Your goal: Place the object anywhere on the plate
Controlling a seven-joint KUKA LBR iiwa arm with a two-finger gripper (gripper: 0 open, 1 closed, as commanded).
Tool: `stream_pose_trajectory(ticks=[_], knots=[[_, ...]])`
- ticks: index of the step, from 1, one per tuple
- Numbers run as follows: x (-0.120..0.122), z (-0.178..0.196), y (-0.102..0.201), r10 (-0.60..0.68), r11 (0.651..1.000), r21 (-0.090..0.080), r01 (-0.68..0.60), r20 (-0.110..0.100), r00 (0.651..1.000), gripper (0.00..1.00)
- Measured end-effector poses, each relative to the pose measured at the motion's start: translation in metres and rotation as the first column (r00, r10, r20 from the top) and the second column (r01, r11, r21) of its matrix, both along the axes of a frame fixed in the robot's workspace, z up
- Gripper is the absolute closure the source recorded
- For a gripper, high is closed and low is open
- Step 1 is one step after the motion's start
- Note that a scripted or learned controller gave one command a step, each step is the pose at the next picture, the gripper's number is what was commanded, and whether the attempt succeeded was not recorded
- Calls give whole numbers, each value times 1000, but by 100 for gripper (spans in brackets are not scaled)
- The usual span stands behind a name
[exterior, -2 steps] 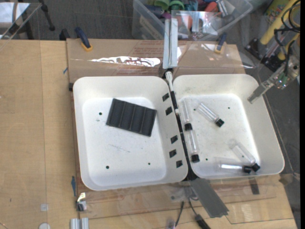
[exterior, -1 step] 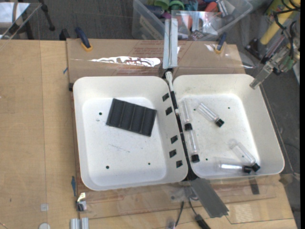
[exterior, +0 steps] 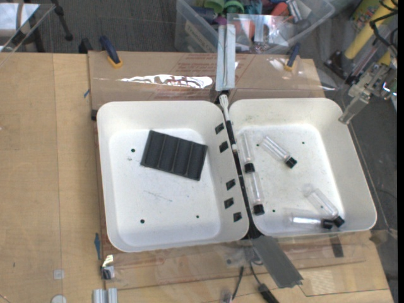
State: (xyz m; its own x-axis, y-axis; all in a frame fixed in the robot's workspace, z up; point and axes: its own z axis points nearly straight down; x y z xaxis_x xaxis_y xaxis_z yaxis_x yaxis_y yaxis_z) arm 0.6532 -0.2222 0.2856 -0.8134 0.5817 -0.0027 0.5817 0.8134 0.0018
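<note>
A black ribbed plate [exterior: 174,154] lies flat in the left bin [exterior: 120,232], toward its back and slightly turned. Several clear tubes with black caps lie in the right bin [exterior: 360,188]. One tube [exterior: 279,151] lies near the middle back. Another tube [exterior: 247,153] and a third tube [exterior: 255,196] lie along the left wall. Two more lie crossed at the front right corner [exterior: 319,212]. My gripper [exterior: 353,103] hangs outside the right bin, past its back right corner, well apart from the tubes and the plate.
A clear storage box of colourful toys [exterior: 252,5] stands behind the bins. A grey metal strip [exterior: 225,55] runs along the divide behind them. Blue clamps [exterior: 112,54] hold the cardboard. Cables and gear crowd the far right.
</note>
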Motion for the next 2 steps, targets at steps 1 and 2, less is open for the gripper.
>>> stream_pose_trajectory(ticks=[1,2], knots=[[-3,-20,0,204,979,0,-204,-1,979,0],[-3,-23,0,402,916,-1,-402,0,916,0]])
